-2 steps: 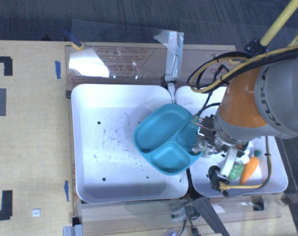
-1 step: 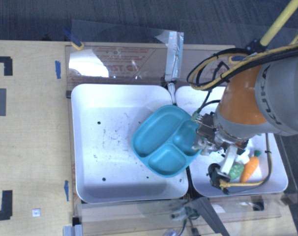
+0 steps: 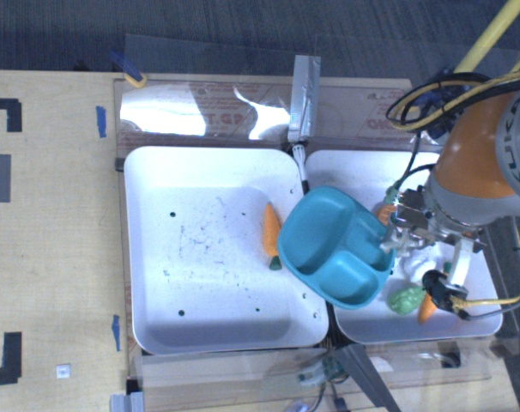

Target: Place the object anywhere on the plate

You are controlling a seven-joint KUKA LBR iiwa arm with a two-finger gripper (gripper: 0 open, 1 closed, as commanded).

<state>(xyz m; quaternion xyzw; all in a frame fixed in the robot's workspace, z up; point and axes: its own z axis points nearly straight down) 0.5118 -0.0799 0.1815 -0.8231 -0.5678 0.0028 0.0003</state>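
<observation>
A blue divided plate (image 3: pixel 333 245) lies tilted across the wall between the two bins, most of it over the right bin's left side. An orange carrot (image 3: pixel 270 228) with a green tip lies in the left bin, touching the plate's left rim. My gripper (image 3: pixel 399 240) hangs over the right bin, right at the plate's right rim. A small orange piece (image 3: pixel 385 215) shows just behind the gripper. I see nothing held in the gripper.
In the right bin's front, a green toy (image 3: pixel 405 299) and an orange piece (image 3: pixel 426 309) lie side by side below the wrist. The left bin (image 3: pixel 200 230) has a wide bare floor. Cables loop above the arm at the right.
</observation>
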